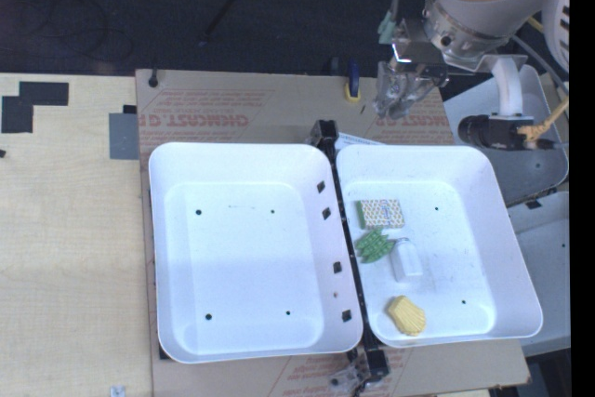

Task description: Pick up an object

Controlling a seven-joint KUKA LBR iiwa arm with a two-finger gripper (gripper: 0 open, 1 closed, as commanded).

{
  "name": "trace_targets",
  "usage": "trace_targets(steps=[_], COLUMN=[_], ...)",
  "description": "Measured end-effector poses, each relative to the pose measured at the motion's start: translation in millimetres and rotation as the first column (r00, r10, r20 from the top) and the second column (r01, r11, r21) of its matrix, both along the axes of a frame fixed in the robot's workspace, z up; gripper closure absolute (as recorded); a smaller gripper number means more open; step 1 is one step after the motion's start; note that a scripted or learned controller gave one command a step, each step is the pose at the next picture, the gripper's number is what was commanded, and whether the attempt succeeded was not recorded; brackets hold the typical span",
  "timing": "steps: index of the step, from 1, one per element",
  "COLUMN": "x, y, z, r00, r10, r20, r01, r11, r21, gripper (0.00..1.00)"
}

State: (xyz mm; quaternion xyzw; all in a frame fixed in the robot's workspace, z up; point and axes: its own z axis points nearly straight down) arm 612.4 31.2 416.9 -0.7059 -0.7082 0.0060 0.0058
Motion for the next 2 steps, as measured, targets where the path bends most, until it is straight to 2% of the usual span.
trace_targets(steps=[1, 2], x=[32, 32], y=[11, 41], z=[-38, -7], r00=[1.000, 1.000], r10=[0.002, 0.000], r20=[0.009, 0.017], r01=[-0.002, 0.000], r11=[1.000, 1.000], r21=[-0.001, 0.000], gripper=[1.00, 1.00])
